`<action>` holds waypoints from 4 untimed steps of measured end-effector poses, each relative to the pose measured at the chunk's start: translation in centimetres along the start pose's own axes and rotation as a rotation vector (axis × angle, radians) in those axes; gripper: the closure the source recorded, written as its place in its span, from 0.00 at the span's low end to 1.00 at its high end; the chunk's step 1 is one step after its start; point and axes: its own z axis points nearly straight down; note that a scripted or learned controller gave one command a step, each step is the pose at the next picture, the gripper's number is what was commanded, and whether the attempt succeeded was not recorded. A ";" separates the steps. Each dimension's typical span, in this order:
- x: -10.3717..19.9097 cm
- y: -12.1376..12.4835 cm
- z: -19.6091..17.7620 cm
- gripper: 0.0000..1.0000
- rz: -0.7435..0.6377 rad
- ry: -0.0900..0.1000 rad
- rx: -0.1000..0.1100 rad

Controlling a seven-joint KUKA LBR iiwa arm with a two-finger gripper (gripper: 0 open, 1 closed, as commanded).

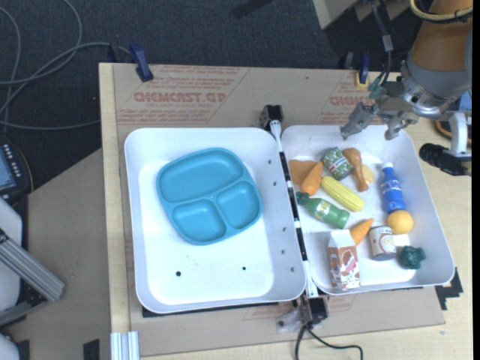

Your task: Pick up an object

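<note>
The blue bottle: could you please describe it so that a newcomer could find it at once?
Look in the right bin, crowded with toy food. Along its right side lies the blue bottle, white cap pointing to the far rim, an orange ball at its near end. Nothing else there is blue.

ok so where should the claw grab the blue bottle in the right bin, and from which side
Probably across the middle of the blue bottle, coming straight down from above. It lies flat, long axis running up-down in the view, so its narrow width suits the claw. The orange ball touches its lower end, so stay toward the middle or white-capped end.
</note>
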 end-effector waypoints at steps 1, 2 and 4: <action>-3.3 -4.6 13.6 0.00 -0.001 -0.002 -0.010; -0.4 1.2 15.0 0.00 -0.004 -0.001 -0.005; 5.5 -1.9 4.3 1.00 -0.006 0.002 -0.009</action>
